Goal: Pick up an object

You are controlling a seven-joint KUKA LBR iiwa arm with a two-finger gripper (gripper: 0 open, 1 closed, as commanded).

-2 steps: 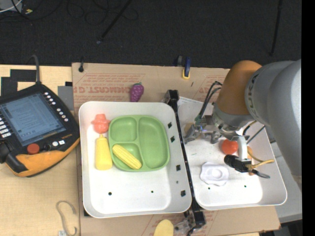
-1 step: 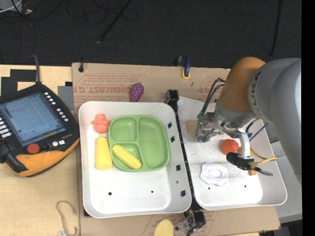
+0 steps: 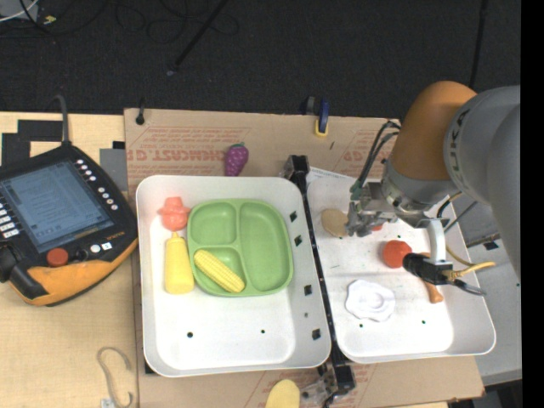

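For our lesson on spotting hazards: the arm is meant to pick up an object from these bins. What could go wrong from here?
1. The gripper sits low in the right bin, beside the tan object near the bin's inner wall. A grasp might shove the object against the wall instead of catching it.
2. The red ball lies close by. If it is nudged, it would likely roll away.

Plainly a robotics lab bench. Marked as such by the teach pendant (image 3: 59,215) at left, a cardboard sheet (image 3: 191,138) under two white bins (image 3: 229,342), and loose cables (image 3: 25,7) behind.
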